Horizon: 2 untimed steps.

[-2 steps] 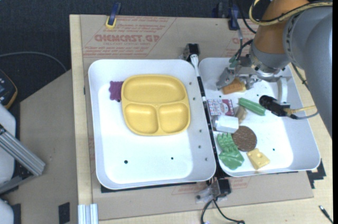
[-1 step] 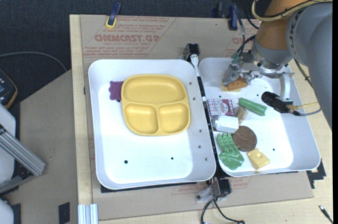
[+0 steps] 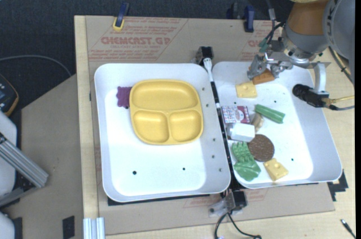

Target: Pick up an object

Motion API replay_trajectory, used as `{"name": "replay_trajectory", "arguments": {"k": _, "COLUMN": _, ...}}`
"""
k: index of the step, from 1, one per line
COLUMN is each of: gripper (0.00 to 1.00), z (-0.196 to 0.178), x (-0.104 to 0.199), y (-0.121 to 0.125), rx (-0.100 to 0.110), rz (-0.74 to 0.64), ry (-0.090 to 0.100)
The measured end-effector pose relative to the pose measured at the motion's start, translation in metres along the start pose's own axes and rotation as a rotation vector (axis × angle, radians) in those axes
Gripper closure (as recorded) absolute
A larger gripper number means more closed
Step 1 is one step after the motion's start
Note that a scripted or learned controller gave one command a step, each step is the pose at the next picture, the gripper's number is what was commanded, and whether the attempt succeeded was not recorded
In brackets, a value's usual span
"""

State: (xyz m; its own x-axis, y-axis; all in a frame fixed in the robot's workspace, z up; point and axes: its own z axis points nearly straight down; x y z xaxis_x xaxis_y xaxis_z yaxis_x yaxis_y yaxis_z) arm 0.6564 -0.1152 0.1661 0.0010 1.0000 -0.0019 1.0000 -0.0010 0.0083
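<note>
Left bin (image 3: pixel 113 136): it held a yellow divided tray (image 3: pixel 166 110), with a purple item (image 3: pixel 123 96) tucked at the tray's nine o'clock side.
Right bin (image 3: pixel 316 147): the loose objects lay here, on the tabletop's right half.
Lower cluster: a green leafy piece (image 3: pixel 246 162), a brown round cookie (image 3: pixel 262 148), a white block (image 3: pixel 243 132), a red-and-white packet (image 3: pixel 236 114), a green bean-like piece (image 3: pixel 269 113) and a small yellow wedge (image 3: pixel 276 169).
Likely target: a yellow cheese piece (image 3: pixel 246 89) at the bin's twelve o'clock end, apart from the cluster.
Key relation: the cheese piece lay just beside the gripper (image 3: pixel 263 70), at about its seven o'clock; no long axis to speak of.
Orange piece (image 3: pixel 263 78): it sat right under the gripper, touching or nearly so.
Jaws: whether they were open or closed could not be told.
Arm pose: the arm reached in from three o'clock, orange band (image 3: pixel 313 4) above the wrist, gripper low over the bin's far end.
</note>
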Motion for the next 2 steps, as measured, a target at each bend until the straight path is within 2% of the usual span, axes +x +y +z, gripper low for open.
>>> {"name": "replay_trajectory", "arguments": {"k": 1, "gripper": 1.00, "z": -0.055, "x": 0.000, "y": 0.002, "rx": -0.001, "rz": -0.002, "ry": 0.000}}
{"name": "replay_trajectory", "arguments": {"k": 2, "gripper": 1.00, "z": -0.067, "x": 0.011, "y": -0.048, "rx": 0.010, "rz": 0.000, "ry": 0.003}}
